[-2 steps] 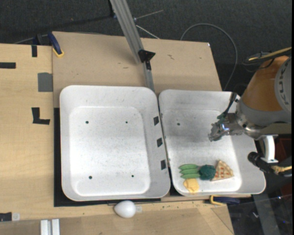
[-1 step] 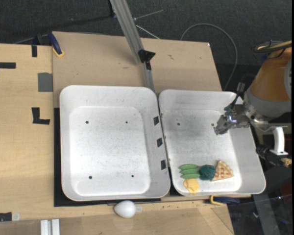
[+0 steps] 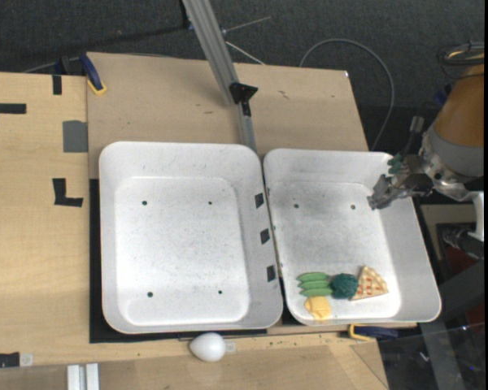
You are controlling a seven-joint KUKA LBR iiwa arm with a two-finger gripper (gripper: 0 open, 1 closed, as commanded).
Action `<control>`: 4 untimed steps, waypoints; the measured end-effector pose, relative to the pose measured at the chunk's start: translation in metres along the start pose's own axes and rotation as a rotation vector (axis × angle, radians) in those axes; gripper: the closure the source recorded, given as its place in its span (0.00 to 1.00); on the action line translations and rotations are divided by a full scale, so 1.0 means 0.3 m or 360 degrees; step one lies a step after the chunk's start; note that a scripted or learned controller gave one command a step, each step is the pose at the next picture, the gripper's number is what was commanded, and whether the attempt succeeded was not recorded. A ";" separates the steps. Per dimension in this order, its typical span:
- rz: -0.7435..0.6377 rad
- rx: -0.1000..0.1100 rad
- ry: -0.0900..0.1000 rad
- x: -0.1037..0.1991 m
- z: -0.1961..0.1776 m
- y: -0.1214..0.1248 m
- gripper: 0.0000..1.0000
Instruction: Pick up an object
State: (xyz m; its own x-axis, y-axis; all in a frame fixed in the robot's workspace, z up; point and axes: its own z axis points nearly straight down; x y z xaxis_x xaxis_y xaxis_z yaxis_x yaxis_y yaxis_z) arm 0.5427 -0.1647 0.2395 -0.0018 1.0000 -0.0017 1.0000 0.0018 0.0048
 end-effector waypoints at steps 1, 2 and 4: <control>-0.0005 0.0011 0.0004 0.161 0.034 -0.012 1.00; -0.0006 0.0011 0.0005 0.311 0.052 0.004 1.00; -0.0008 0.0014 0.0005 0.684 0.068 0.030 1.00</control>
